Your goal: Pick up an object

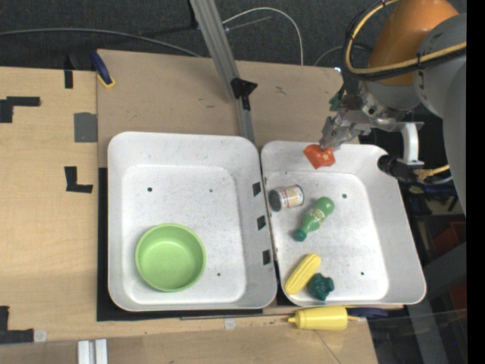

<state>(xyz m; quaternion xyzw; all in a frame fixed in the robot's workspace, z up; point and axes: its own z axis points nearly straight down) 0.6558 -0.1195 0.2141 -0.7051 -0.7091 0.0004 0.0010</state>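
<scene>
My gripper (329,144) hangs over the back edge of the right bin (408,258), its fingers closed on a small orange-red object (320,156) that sticks out just below the fingertips. In that bin lie a small can (286,197) on its side, a green bottle (314,218), a yellow corn cob (302,273) and a dark green piece (321,287) touching the cob.
A green bowl (170,257) sits at the front left of the left bin (182,139). A yellow squeeze bottle (322,318) lies on the bench, outside the right bin's front rim. A slanted metal pole (220,44) meets the bench between the bins at the back.
</scene>
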